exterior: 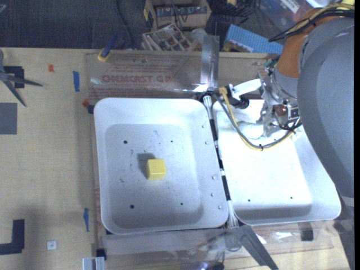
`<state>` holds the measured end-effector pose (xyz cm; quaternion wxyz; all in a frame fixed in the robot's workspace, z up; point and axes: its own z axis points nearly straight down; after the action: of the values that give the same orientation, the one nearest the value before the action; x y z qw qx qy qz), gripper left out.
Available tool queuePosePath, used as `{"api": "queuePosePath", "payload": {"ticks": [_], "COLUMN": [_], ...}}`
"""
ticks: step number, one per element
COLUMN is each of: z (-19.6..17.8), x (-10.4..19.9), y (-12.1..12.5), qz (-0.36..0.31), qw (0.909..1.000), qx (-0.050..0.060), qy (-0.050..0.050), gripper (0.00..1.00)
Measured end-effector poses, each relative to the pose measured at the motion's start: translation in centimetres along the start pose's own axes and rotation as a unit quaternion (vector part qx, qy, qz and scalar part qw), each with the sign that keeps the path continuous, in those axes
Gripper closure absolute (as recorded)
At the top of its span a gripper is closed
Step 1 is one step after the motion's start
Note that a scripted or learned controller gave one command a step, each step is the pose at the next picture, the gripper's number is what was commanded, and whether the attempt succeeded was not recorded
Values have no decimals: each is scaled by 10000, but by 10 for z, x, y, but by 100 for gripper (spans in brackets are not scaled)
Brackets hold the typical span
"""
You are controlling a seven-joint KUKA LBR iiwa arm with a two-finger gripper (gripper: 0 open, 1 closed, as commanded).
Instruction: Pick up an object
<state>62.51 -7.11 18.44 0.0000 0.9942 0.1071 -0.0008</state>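
Note:
A small yellow block [156, 169] lies near the middle of the left bin [112, 122], resting flat on the floor of the bin. My gripper [274, 116] hangs over the far part of the right bin [281, 207], well to the right of the block and apart from it. Yellow and black cables loop below the wrist. The grey arm with its orange band covers the right bin's right side.
The ridge where the two bins meet [219, 162] runs between the block and the gripper. A clear plastic sheet [146, 75] lies on the bench behind the left bin. Boxes and cables crowd the area beyond the bench.

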Motion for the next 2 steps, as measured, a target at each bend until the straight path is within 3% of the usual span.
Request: {"api": "queuePosePath", "payload": {"ticks": [1,2], "z": [0,0], "x": [-30,-24], "y": [-22,-79], "qz": [81,82], "qw": [10000,10000], "qx": [13,10], "qy": [-15,0], "gripper": [100,100]}}
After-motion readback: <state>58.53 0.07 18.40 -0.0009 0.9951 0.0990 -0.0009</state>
